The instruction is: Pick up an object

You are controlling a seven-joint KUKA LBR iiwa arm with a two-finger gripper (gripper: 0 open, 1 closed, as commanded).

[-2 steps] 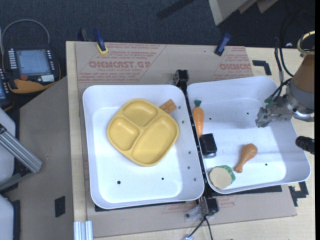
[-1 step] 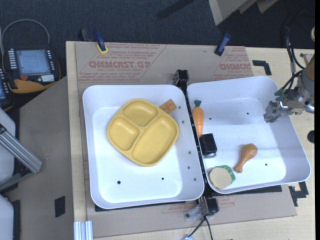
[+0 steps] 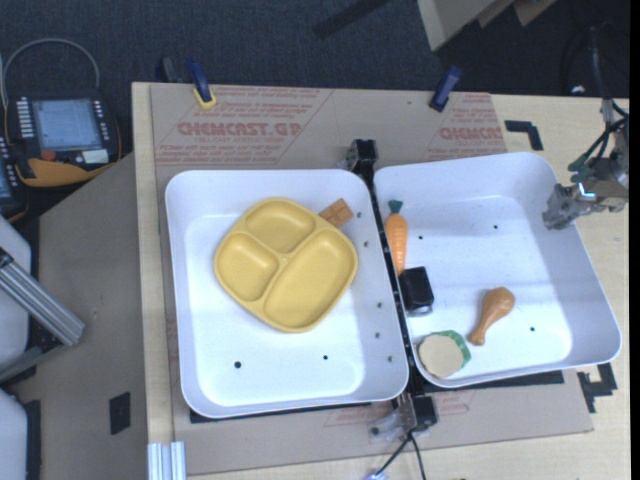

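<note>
Bench: cardboard-covered board (image 3: 300,118) on dark carpet, bearing two shallow white bins side by side.

Nearest the camera, right bin (image 3: 520,183): round slice with a green rim (image 3: 443,354) at the front-left corner. Just beyond it a toy drumstick (image 3: 490,314), lying free on bare floor. Black block (image 3: 416,290) against the left wall. Carrot (image 3: 397,236) farther back along that wall.

Left bin (image 3: 200,268): yellow divided plate (image 3: 287,264), small brown piece (image 3: 336,211) at its far edge.

Gripper (image 3: 572,206) sits at the right bin's right rim, nothing visibly held; cannot tell its opening.

Judgement: no pick begun. Drumstick is the best target, being clear of the walls. Approach from above and close across the narrow shank. Wall-hugging items risk a finger catching the rim.
</note>
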